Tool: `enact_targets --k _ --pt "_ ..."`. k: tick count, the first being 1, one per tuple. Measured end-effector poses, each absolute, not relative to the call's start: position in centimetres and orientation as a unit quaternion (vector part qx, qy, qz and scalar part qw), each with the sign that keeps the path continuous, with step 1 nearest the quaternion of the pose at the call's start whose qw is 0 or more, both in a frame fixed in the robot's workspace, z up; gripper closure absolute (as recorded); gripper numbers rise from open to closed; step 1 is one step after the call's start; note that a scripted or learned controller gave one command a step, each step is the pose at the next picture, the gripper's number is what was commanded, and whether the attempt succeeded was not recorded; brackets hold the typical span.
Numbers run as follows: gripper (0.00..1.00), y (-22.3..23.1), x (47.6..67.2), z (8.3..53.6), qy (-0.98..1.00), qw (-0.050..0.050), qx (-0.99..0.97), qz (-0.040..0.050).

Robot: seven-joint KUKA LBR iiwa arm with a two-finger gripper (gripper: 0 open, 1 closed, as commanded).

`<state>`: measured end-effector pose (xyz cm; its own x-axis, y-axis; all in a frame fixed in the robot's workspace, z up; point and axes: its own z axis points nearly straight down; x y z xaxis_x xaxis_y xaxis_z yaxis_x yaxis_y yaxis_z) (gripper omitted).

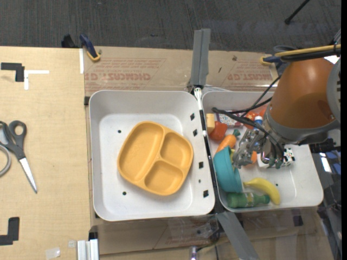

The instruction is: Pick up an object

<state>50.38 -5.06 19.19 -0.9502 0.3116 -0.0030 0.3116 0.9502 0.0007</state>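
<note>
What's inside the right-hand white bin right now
The right bin holds a teal bowl, a banana, a green bottle-like item and orange toys. The gripper hangs over them; the arm covers the bin's far right part.

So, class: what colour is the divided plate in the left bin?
Yellow-orange: the divided plate, seen in the camera view.
</note>
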Motion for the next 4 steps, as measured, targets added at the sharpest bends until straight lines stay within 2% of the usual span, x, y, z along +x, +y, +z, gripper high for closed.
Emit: enact_targets --k 1,2,3,4 --pt "1.0 -6.0 50.1 26.6 0.994 0.002 0.106 -0.0002" --pt "1.0 -7.6 47.9 19.2 0.978 0.001 0.207 0.0001" --pt "1.0 -10.2 55.9 9.2 0.954 0.002 0.3 -0.0002" --pt "1.0 -5.0 56.8 22.0 0.929 0.001 0.369 -0.0004"
